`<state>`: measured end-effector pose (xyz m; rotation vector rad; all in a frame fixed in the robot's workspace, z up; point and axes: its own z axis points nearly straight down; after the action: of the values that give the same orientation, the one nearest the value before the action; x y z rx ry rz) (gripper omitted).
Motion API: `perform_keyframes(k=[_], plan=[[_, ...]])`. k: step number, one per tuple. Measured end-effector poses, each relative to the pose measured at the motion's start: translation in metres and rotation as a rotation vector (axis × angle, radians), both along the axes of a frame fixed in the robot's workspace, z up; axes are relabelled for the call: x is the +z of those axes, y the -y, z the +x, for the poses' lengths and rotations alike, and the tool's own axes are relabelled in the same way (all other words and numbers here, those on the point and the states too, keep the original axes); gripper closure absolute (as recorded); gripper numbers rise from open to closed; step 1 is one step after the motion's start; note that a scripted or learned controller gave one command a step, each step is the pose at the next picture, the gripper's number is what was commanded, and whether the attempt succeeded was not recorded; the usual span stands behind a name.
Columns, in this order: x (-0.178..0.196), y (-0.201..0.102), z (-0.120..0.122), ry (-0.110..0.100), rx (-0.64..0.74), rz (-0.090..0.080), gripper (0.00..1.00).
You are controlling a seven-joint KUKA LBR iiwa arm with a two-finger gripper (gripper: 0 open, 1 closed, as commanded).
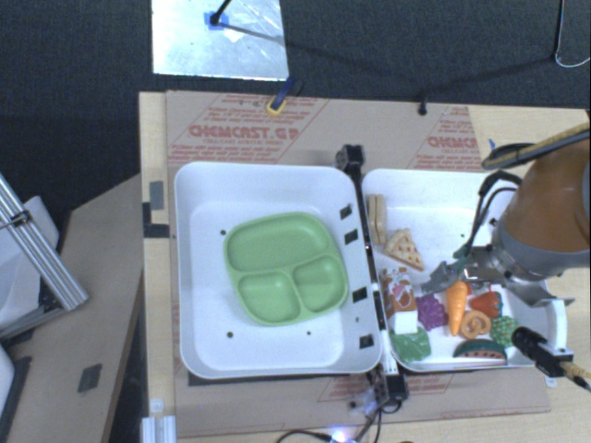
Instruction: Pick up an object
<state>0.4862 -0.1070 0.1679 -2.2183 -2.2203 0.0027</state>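
Note:
The right bin holds several toy foods. Among them are a pizza slice, an orange carrot, purple grapes, an orange round slice and a watermelon wedge. My gripper hangs low over the bin's right half, just above the top end of the carrot. The wrist and its orange band hide the bin's right side. I cannot tell whether anything is held.
The left bin holds a green divided plate. A tan stick lies by the right bin's left wall, with a green leaf piece and a white cube at the front. A black divider runs between the bins.

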Motion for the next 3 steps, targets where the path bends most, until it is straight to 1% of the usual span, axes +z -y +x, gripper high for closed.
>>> perform_keyframes(k=[1, 2, 3], plan=[[-0.058, 0.001, -0.002, 0.009, -0.001, -0.001, 0.0], [-0.063, 0.002, 0.002, 0.019, 0.004, -0.002, 0.0], [-0.05, 0.001, 0.005, 0.026, 0.001, 0.001, 1.0]])
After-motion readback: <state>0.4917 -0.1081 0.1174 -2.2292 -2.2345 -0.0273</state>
